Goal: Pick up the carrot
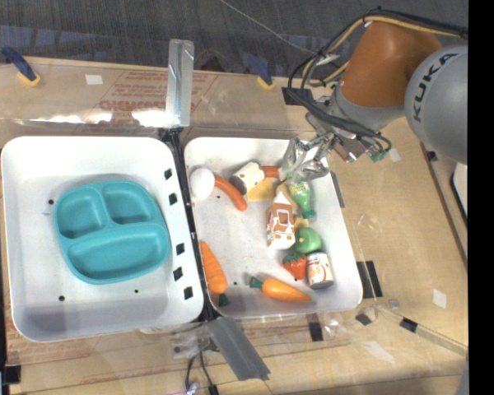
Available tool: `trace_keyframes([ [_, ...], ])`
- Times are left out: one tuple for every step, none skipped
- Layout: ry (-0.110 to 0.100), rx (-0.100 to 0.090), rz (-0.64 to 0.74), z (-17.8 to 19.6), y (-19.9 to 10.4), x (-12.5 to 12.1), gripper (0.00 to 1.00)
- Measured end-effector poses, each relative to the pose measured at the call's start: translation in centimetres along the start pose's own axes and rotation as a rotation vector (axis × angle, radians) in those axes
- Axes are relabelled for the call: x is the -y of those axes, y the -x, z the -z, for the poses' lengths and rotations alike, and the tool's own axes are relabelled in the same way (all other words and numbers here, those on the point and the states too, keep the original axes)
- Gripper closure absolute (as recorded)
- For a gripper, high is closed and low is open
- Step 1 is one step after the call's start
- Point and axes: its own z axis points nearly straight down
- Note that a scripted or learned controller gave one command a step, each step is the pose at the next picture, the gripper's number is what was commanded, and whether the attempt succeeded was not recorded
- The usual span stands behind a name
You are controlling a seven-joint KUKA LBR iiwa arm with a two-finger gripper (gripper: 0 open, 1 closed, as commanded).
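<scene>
Two carrots lie in the right bin. One carrot with a green stub rests near the front wall, pointing right. The other carrot lies along the left wall, close to the front corner. My gripper hangs over the bin's back right corner, just above a green toy, far from both carrots. Nothing shows in its grasp.
The right bin also holds a white egg, a red-orange sausage, a cheese wedge, a small carton, a green pepper and a can. A teal divided plate sits in the left bin.
</scene>
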Motion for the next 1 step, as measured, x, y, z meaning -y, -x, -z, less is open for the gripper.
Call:
trace_keyframes([
  [0.001, -0.001, -0.046, -0.62, 0.84, -0.84, 1.00],
])
